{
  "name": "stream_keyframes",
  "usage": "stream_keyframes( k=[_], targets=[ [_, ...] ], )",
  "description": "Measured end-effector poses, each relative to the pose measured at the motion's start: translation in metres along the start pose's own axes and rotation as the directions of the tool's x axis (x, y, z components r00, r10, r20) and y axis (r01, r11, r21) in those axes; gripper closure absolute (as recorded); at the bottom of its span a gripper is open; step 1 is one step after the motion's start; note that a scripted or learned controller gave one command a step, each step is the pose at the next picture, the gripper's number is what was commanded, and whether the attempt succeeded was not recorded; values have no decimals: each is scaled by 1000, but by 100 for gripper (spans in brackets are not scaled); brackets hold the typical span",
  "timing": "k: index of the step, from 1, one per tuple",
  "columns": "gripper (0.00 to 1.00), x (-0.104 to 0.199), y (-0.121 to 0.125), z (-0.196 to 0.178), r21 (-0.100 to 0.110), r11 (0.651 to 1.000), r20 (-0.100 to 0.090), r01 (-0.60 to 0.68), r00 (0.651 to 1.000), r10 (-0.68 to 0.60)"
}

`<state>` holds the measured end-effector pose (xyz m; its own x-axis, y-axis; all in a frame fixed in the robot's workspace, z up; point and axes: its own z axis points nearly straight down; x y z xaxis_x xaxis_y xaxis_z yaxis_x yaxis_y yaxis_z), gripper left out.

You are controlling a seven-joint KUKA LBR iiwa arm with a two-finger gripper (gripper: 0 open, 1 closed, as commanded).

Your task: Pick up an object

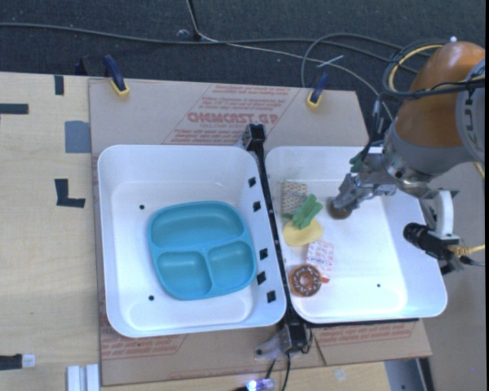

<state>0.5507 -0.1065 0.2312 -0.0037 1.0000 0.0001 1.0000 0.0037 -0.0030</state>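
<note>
The right bin (391, 292) holds several small objects along its left side: a tan mesh sponge-like piece (293, 192), a green item (306, 211), a yellow item (301, 234), a white packet with red print (322, 255) and a brown chocolate donut (306, 280). My gripper (343, 204) hangs low over the upper middle of this bin, just right of the green item, at the end of the grey arm with its orange band (442, 76). Its tip looks dark and I cannot make out what lies between the fingers.
The left bin (122, 186) holds a blue divided plate (202, 248). A black divider (265, 218) runs between the bins. Cables lie across the dark floor behind the bench, and two clamps (114, 78) hold the cardboard base.
</note>
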Motion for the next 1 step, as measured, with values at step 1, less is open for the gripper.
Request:
stream_keyframes(
  k=[1],
  targets=[
    [100, 47, -4, 9, 0, 1000, 0, 1, 1000, -1]
  ],
)
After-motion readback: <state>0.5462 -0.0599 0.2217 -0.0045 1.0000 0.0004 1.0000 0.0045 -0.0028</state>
